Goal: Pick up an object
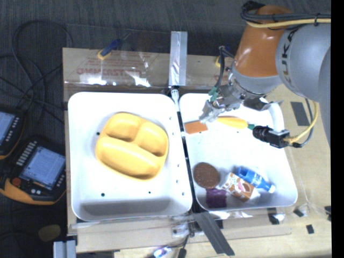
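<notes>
Claw over right bin, far end.
Finger state couldn't be told; banana and orange block lay just beside it.

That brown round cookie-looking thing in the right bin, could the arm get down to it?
Probably yes. The brown disc lies flat with its top uncovered; only the purple object touches its near edge. The end effector hangs over the same bin.

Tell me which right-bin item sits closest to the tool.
The orange flat piece, by the bin's left wall just below the tool. The yellow banana-like item is close too; the brown disc sits farther, near the front.
</notes>
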`<state>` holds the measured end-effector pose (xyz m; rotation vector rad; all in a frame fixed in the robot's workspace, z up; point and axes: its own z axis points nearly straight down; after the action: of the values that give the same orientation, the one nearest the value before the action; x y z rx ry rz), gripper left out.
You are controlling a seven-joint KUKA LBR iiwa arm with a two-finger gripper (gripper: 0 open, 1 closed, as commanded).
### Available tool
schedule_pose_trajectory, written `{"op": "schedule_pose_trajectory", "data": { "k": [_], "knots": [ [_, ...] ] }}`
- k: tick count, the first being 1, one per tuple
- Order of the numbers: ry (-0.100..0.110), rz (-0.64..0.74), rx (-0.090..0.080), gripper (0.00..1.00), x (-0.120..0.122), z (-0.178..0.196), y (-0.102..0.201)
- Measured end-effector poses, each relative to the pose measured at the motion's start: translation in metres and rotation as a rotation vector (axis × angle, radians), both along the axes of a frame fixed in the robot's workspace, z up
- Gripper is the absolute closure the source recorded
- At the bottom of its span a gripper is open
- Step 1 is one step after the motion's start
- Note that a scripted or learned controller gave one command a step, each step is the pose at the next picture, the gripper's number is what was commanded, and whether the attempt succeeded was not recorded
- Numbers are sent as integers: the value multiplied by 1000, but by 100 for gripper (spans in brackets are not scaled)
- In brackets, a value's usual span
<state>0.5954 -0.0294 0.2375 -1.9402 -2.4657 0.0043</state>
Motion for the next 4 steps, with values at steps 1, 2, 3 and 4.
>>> {"op": "schedule_pose_trajectory", "data": {
  "k": [1, 2, 3, 4],
  "knots": [
    [2, -15, -1, 100, -59, -41, -24],
    [1, -14, 0, 0, -59, -41, -24],
    [2, 59, 1, 0, -110, -113, -75],
    [-1, 144, 2, 0, -111, -127, -151]
  ]
}}
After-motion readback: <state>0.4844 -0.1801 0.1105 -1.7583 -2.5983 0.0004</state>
